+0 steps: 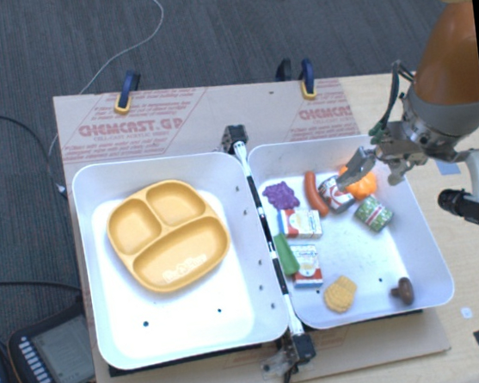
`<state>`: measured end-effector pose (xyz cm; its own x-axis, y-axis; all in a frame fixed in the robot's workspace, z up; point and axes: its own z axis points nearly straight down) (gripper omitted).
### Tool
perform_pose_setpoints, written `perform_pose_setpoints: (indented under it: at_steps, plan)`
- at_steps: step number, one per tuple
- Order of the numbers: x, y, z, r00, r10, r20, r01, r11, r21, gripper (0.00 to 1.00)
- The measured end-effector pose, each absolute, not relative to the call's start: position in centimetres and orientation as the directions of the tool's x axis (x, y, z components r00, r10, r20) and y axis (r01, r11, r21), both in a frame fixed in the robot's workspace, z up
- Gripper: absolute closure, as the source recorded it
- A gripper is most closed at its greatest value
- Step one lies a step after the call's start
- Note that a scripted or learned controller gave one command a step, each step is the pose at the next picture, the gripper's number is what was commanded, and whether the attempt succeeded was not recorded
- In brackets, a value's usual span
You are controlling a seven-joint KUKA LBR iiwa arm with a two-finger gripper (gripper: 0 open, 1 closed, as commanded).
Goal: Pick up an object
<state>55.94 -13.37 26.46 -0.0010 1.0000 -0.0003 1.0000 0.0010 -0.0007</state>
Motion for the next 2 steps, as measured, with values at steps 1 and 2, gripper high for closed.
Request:
perform_pose_setpoints:
  at_steps: [1, 2]
  plan:
    - [62.3, -11.8, 14.7, -0.001, 1.0, 0.0, 1.0, 0.001, -0.004, 0.0]
    - [60.7, -11.0, 11.6, -0.001, 1.0, 0.0, 1.0, 0.001, 0.002, 0.0]
